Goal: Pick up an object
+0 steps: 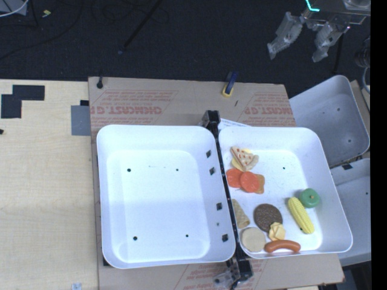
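The gripper [307, 40] hung open and empty beyond the bench's far right corner, while toy foods, among them a corn cob [300, 215], lay in the right bin [314, 139].

Gripper [305, 41] is seen at the view's one o'clock, raised high. Two fingers [283, 36] are spread wide apart, pointed down toward seven o'clock. Nothing is held between them. Wrist is cropped at top right.
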Available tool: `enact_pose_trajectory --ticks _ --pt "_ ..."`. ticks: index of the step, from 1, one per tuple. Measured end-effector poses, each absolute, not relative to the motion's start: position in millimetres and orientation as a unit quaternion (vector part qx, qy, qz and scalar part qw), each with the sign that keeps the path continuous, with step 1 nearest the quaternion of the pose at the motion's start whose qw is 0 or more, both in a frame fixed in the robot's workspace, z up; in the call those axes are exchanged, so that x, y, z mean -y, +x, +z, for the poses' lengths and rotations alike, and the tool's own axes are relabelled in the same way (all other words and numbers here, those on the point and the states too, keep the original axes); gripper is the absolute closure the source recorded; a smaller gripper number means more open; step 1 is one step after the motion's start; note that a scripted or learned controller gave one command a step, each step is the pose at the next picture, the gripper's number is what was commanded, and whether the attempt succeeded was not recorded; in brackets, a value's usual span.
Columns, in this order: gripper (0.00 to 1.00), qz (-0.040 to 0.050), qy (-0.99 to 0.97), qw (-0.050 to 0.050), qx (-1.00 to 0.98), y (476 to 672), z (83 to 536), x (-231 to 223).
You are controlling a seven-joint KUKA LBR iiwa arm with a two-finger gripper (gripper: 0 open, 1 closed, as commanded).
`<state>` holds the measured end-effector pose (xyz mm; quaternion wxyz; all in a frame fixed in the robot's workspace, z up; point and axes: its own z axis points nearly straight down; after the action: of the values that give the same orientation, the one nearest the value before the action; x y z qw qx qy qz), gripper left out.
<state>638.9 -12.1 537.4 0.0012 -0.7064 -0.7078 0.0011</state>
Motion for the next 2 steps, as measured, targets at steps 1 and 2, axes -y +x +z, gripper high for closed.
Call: enact_pose_trajectory --ticks 1,2 --pt "0.0 0.005 -0.706 0.006 0.708 643.3 416.5 -26.8" --pt "0.0 0.0054 -0.705 0.006 0.709 636.0 256.5 -95.0"
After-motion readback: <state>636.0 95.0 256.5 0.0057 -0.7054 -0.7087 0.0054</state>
